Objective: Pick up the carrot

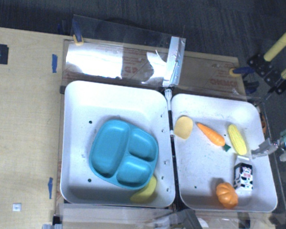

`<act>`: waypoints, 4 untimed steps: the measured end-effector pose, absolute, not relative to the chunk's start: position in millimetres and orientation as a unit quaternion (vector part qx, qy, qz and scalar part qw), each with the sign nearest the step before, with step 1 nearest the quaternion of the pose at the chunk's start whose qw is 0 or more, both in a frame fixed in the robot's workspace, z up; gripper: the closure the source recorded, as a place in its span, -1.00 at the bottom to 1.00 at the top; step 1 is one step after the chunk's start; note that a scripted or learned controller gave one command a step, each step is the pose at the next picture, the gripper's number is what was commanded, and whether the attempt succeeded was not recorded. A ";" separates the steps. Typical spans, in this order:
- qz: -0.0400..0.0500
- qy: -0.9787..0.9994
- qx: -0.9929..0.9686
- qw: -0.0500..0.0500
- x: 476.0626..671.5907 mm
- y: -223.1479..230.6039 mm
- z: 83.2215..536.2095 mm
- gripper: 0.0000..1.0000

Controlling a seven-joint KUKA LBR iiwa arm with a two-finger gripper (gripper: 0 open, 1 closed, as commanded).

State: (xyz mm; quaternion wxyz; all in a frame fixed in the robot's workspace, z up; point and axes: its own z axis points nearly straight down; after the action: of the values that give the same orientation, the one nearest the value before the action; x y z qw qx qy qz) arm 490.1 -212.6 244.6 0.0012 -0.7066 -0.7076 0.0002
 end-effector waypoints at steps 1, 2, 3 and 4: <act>0.000 -0.780 -0.626 0.003 510.0 -161.3 190.4 -1.00; -0.001 -0.807 -0.591 -0.001 587.7 -124.7 175.0 -1.00; -0.001 -0.732 -0.681 -0.001 606.8 -160.4 96.8 -1.00; -0.001 -0.733 -0.680 -0.002 607.1 -160.0 106.2 1.00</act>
State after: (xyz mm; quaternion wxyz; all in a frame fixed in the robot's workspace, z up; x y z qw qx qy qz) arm 607.1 -160.0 106.2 -0.0015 -0.6801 -0.7331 -0.0009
